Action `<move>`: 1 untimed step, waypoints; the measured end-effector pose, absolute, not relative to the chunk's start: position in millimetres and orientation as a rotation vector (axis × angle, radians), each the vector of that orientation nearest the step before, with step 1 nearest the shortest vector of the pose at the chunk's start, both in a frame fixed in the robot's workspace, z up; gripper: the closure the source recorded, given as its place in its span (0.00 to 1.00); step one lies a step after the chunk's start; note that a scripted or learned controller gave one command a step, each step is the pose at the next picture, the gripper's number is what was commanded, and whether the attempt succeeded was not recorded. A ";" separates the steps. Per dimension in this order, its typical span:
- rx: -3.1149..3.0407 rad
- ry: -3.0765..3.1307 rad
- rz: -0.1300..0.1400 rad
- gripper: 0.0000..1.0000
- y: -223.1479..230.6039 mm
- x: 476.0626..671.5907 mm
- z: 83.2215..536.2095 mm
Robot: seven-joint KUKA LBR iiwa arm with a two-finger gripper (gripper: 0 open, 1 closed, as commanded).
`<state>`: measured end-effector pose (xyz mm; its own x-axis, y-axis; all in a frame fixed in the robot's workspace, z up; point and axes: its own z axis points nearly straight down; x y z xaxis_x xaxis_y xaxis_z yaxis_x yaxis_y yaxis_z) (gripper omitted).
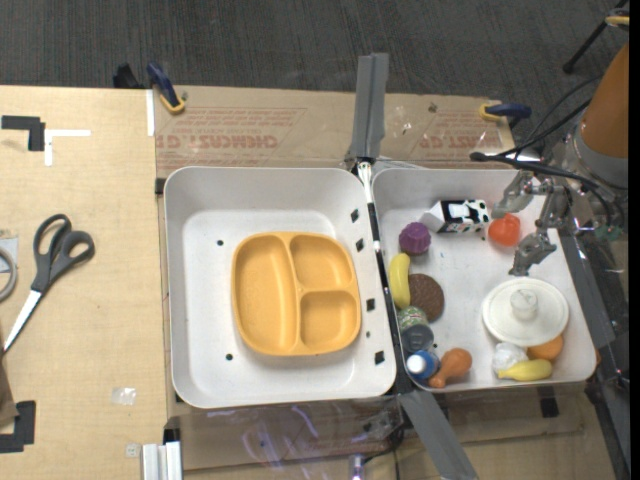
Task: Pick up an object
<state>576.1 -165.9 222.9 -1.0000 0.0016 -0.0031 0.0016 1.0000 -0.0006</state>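
Nearest the camera, along the front wall of the right white bin (575, 373): a blue-and-white small ball (421, 364), an orange-brown drumstick-shaped toy (455, 362), a yellow banana-like toy (526, 370) and an orange rounded piece (547, 347) in the front right corner. Just behind those, a white round lidded dish (525, 309). Along that bin's left wall: a yellow elongated toy (400, 279), a brown round disc (425, 294), a greenish patterned lump (412, 318). Toward the back: a purple ball (415, 238), a black-and-white cow-patterned toy (463, 215), a red-orange ball (505, 230). End effector (530, 253) sits over the right bin's right side, between the red-orange ball and the lidded dish; fingers slightly apart, nothing gripped between them. Left white bin (185, 298) holds a yellow-orange three-compartment plastic tray (296, 293), centred. Black-handled scissors (48, 263) lie on the counter (90, 348) near its left edge.
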 end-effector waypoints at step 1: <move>0.278 3.124 -0.002 0.00 -189.9 609.3 105.6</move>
<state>609.3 -189.9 105.6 -0.9843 0.1767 -0.0055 0.1767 0.9843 -0.0008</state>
